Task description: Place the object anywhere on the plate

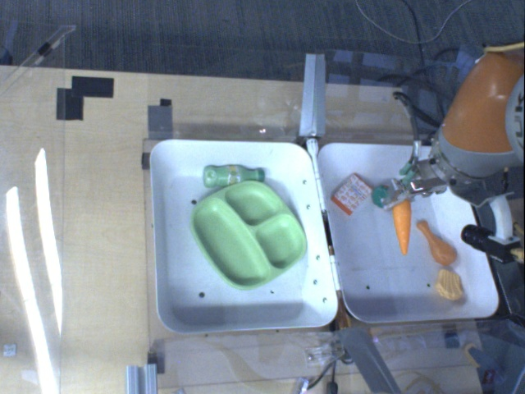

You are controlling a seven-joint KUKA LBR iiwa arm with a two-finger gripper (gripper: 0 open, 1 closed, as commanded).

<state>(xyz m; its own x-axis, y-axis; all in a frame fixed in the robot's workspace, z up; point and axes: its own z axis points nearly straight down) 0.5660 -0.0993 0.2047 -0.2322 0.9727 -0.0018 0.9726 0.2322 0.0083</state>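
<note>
Right bin (361, 298), carrot (401, 226): smooth orange taper, long axis 12–6, tip toward 6.
Gripper (404, 189): at carrot's top; grasp perhaps, cannot tell.
Plate (248, 233): green, three compartments, left bin (176, 245).

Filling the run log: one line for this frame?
gripper over right bin, at carrot top | plate left bin, unloaded | bottle beside plate

Smooth green plastic plate (246, 236)

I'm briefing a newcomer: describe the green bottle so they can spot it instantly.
Start at the left white bin, which holds a pale green three-compartment plate. Along the plate's far edge lies a small translucent green bottle, on its side and touching the plate's rim. Slim and cylindrical, it is that bin's one loose item.
</note>
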